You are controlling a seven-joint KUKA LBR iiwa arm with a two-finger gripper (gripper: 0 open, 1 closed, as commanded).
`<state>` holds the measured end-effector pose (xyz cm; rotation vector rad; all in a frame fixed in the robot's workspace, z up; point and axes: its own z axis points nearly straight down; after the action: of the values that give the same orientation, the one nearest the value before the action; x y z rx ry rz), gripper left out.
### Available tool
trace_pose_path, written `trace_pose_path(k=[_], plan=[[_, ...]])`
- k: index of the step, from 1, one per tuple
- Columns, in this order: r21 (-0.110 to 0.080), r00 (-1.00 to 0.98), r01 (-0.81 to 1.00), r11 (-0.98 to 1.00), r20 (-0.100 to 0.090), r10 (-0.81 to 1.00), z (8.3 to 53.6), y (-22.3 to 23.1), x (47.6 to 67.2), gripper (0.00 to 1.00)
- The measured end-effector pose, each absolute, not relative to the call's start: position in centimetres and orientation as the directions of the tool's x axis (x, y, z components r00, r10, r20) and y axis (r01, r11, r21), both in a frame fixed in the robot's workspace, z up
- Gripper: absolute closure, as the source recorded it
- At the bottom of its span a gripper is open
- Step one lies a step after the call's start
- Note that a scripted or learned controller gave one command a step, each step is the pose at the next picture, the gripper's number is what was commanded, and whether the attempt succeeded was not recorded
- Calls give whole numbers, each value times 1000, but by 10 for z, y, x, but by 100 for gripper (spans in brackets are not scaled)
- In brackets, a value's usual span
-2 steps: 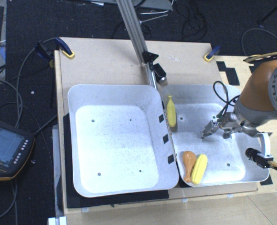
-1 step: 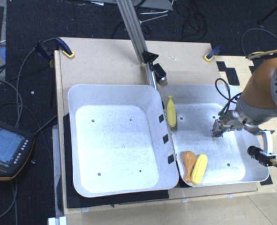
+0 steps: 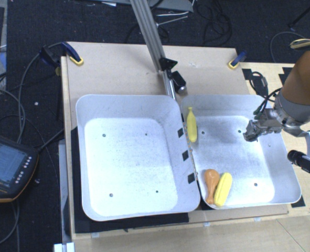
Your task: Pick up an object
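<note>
gripper (image 3: 249,134) above shallow white right bin (image 3: 280,193), positioned to descend | jaws: cannot tell | yellow banana-shaped toy (image 3: 191,125) at divider, ungrasped

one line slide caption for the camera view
Tool hovers over right bin holding two bananas and an orange toy.

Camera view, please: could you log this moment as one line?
hand: over right bin, no object seen held | yellow items, orange item: lying in bin
</note>
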<state>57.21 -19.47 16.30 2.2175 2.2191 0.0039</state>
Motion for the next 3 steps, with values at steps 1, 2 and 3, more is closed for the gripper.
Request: trace_pose_path(k=[1, 2, 3], plan=[[3, -1, 1000, 1, -1, 1000, 206, -191, 569, 100], [4, -1, 1000, 1, -1, 1000, 255, -191, 570, 100], [0, -4, 1000, 4, 1, 1000, 252, -140, 558, 100]])
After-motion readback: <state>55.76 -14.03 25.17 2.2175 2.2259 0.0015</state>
